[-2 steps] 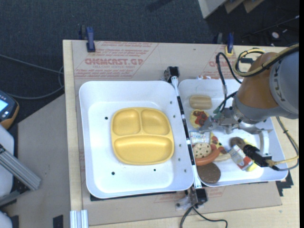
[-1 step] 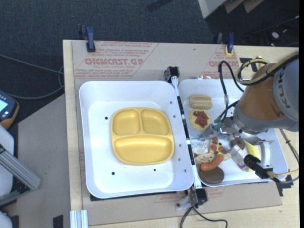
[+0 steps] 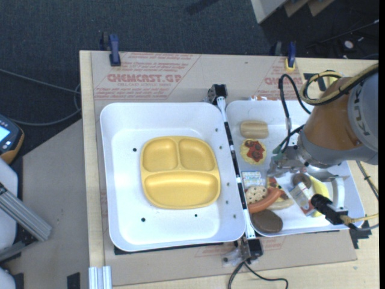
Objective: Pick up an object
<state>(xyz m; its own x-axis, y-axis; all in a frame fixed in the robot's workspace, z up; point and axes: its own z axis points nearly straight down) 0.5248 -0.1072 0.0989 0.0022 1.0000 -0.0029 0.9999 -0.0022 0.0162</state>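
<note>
Camera view: cardboard-topped bench [image 3: 150,77] bears 2 white bins [image 3: 120,221] over dark carpet [image 3: 48,23].

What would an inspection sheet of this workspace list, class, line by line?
Surface: bench bearing two white bins, left bin and right bin, side by side.
Job's things: toy foods in the right bin: bread roll, pizza slice, cookie, hot dog, brown patty.
Clutter: yellow divided tray in the left bin.
Pincer: pincer low over the foods; state unclear.
Cables: black and yellow cables by the arm.
Surroundings: dark carpet; blue clamps.
</note>
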